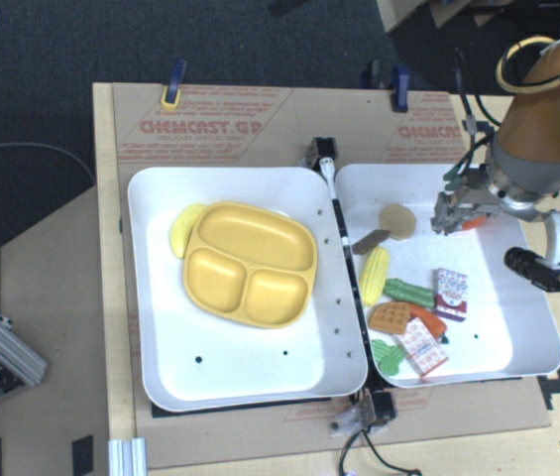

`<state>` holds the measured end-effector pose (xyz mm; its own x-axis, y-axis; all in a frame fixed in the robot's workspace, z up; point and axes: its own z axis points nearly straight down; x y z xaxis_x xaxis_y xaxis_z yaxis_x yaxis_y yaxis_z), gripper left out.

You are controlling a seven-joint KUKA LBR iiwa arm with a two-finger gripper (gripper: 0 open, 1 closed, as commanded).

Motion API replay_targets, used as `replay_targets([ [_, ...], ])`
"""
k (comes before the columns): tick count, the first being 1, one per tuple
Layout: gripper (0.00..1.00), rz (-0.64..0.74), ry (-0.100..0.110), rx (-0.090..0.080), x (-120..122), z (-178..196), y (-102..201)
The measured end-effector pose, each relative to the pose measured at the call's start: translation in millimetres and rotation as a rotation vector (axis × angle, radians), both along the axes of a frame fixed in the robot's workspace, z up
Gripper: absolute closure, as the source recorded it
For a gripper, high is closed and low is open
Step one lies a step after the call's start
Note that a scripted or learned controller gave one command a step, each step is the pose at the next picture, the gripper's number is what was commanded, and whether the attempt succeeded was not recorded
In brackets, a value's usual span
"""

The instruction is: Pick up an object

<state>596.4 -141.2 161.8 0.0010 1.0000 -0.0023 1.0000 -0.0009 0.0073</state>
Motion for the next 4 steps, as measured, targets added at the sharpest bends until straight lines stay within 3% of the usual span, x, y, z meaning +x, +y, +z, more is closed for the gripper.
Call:
replay_targets([
  [1, 1.0, 0.002, 0.0, 0.0, 6, 45, -4],
  [2, 1.0, 0.002, 0.002, 0.001, 7, 65, -4],
  [4, 1.0, 0.005, 0.012, 0.005, -40, 53, 93],
])
